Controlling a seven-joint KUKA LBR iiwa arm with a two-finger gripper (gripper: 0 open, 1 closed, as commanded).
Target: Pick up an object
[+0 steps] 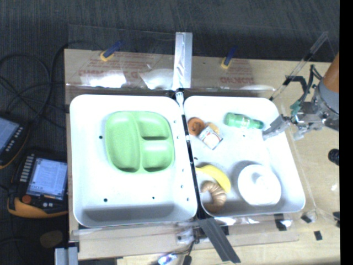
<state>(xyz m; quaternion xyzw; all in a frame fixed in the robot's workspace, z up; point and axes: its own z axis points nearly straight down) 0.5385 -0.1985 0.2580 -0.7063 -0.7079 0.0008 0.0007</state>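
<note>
The right bin point(287, 164) holds several objects. A green bottle point(243, 121) lies on its side near the back. To its left are a brown round item point(194, 126) and a small white and orange box point(210, 136). A yellow banana point(216, 175) and a brown pastry-like piece point(214, 194) lie at the front left, and a white round bowl point(258, 184) sits at the front right. My gripper point(274, 127) hangs over the bin's right rim, just right of the green bottle, with nothing seen in it.
The left bin point(88, 203) holds a green divided plate point(139, 141). A metal divider post point(182, 59) stands behind the seam between the bins. The grey arm point(322, 106) reaches in from the right over the bench.
</note>
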